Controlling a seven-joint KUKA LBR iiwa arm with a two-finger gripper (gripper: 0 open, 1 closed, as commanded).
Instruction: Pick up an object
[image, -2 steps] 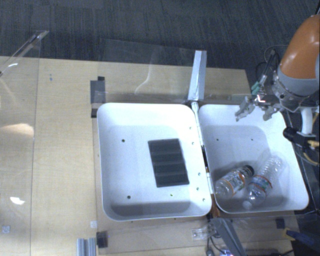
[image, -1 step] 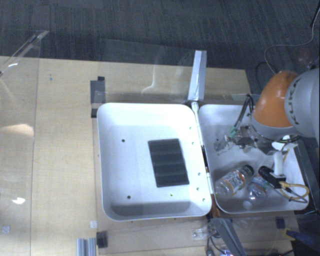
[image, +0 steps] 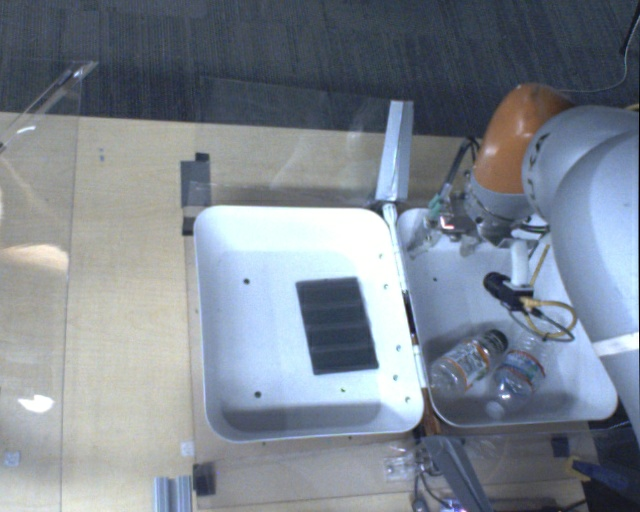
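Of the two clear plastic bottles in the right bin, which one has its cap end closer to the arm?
The left clear plastic bottle, with the orange-brown label: its cap end points up-right toward the arm. The right clear plastic bottle carries a blue label.

Bulky grey arm (image: 590, 210), orange band (image: 515, 135)

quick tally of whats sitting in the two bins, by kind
dark ribbed rectangular pad, in the left bin: 1
clear plastic bottles, lying in the right bin near its front edge: 2, one beside the other
total: 3
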